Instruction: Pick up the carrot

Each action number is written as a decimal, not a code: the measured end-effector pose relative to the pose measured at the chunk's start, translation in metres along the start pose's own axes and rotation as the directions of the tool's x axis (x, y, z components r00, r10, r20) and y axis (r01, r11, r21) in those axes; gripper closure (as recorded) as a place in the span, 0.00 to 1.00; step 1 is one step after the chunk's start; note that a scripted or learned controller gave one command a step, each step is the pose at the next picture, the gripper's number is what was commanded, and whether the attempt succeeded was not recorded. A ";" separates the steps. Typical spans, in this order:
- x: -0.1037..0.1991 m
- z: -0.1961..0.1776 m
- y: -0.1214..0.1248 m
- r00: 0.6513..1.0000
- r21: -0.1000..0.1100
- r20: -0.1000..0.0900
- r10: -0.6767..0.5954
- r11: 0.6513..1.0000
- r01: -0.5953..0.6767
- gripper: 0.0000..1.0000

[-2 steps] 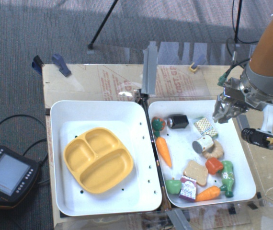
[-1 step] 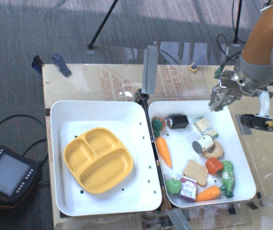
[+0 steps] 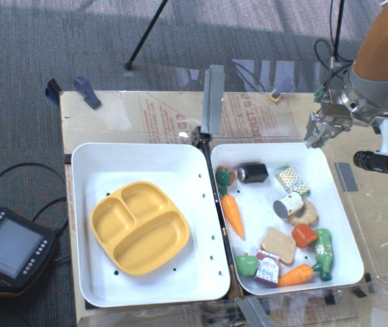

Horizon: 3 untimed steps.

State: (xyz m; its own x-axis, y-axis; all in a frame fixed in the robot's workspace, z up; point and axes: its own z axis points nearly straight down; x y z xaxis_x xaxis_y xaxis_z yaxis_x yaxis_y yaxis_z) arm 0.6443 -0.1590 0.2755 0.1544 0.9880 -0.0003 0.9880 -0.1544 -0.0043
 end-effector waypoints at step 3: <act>-0.040 0.000 -0.011 0.723 -0.003 0.001 -0.691 0.723 0.691 1.00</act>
